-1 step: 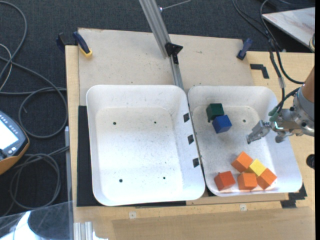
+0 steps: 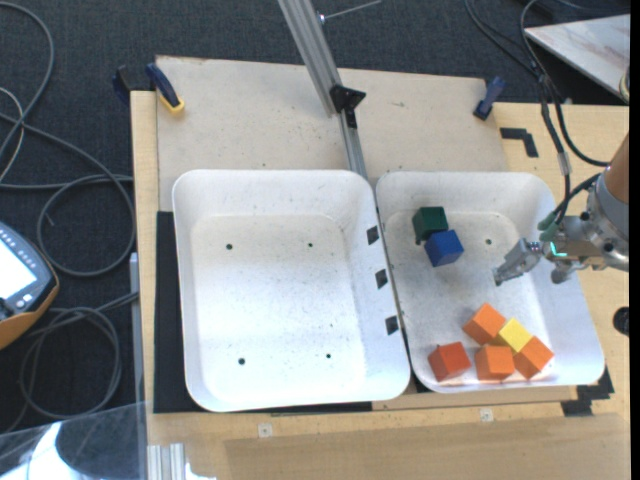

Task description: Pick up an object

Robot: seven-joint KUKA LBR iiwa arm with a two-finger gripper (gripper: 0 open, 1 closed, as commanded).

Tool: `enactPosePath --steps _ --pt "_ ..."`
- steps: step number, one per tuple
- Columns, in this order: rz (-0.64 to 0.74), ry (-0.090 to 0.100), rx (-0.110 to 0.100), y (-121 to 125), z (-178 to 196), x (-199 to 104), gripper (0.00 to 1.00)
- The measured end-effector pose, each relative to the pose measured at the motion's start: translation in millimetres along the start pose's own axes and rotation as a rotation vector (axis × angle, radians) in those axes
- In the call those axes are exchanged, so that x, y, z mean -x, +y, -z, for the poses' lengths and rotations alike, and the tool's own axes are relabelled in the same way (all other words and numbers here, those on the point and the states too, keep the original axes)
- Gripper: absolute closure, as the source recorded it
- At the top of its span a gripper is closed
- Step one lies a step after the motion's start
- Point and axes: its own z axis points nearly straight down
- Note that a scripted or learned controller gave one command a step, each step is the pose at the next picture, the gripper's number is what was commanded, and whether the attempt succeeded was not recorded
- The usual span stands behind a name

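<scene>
The right bin (image 2: 400,298) holds several small blocks. A dark green block (image 2: 430,220) touches a blue block (image 2: 444,247) near the bin's back. At the front lies a cluster: an orange block (image 2: 487,323), a yellow block (image 2: 515,334), two more orange blocks (image 2: 495,362) (image 2: 535,355) and a red-orange block (image 2: 449,360). My gripper (image 2: 537,266) hangs over the right side of this bin, right of the blue block and above the cluster. It is open, with nothing between its fingers.
The left bin (image 2: 200,268) lies beside the right one. A metal pole (image 2: 318,58) slants across the bench's back. Blue clamps (image 2: 165,86) (image 2: 488,96) grip the back corners. Cables run along the right edge.
</scene>
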Motion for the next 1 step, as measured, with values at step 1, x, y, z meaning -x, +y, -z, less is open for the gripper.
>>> enactPosePath --steps 1 --pt "0.0 0.002 -0.007 0.9 -49.7 -9.3 0.0"
